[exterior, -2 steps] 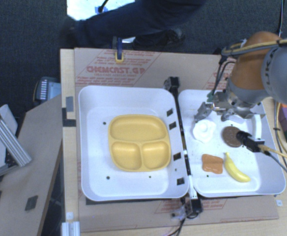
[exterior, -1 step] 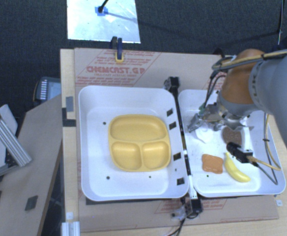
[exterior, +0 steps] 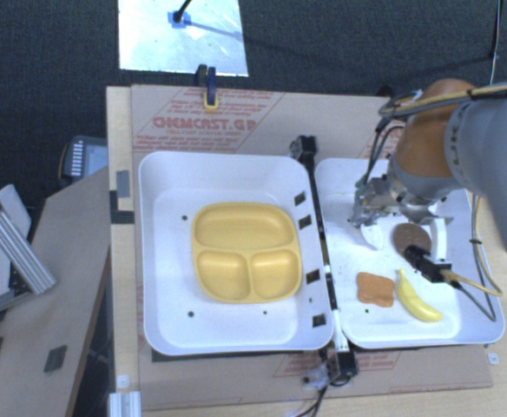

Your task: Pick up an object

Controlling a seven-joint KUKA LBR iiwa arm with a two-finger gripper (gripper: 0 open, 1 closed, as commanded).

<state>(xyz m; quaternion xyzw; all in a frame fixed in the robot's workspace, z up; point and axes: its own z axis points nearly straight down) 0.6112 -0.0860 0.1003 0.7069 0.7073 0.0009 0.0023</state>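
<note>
Dark carpet lies around a pale wooden desk (exterior: 119, 259) topped with a sheet of brown cardboard printed in red letters (exterior: 208, 122). On the cardboard two shallow white bins sit side by side, their inner rims touching.

The grey arm with an orange band (exterior: 431, 142) reaches into the right-hand white bin (exterior: 470, 324), and its end effector (exterior: 371, 215) hangs low over the far half of that bin's floor. From this angle I cannot tell whether the end effector is spread or pressed together, and nothing is seen pinched in it.

A flat round dark-brown piece (exterior: 410, 235) lies just beside the end effector, on the arm's side and slightly nearer the camera. An orange-brown, roughly square piece of toy food (exterior: 376, 288) lies near the end effector, toward the bin's near rim. A small yellow toy banana (exterior: 418, 301) lies just beside that piece, on its arm side, and is a little farther from the end effector.

The left-hand white bin (exterior: 162, 189), well apart from the end effector across the shared rims, holds a yellow plastic plate with three compartments (exterior: 245, 252) lying flat in its middle. A yellow-and-black clamp (exterior: 208, 89) grips the cardboard's far edge.
</note>
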